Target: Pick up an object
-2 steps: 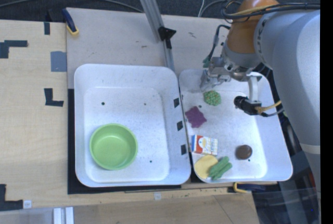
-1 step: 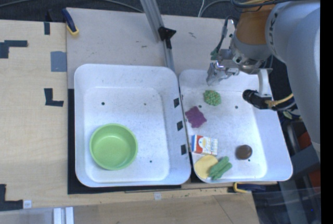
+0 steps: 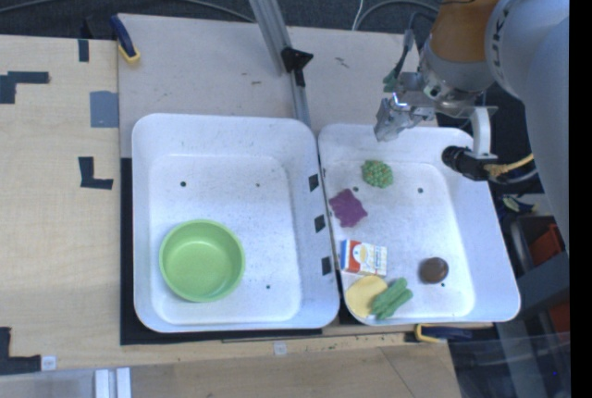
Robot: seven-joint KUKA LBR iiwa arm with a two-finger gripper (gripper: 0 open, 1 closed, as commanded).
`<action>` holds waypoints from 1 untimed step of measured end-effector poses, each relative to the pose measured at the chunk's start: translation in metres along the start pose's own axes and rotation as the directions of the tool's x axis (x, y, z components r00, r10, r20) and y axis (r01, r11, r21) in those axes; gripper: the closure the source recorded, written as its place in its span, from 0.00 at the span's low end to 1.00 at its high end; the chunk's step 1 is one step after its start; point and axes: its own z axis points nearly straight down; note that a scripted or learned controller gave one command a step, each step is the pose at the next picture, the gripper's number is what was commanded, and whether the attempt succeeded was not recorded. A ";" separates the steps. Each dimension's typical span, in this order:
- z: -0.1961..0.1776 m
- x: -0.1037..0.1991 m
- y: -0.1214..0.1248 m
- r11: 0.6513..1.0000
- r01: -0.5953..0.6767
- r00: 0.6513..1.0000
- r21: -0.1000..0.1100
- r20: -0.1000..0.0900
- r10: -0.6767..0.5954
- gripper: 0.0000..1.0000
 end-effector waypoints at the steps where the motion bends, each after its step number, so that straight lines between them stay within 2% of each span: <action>1: 0.002 0.049 -0.004 1.000 0.004 1.000 0.005 -0.002 -0.004 1.00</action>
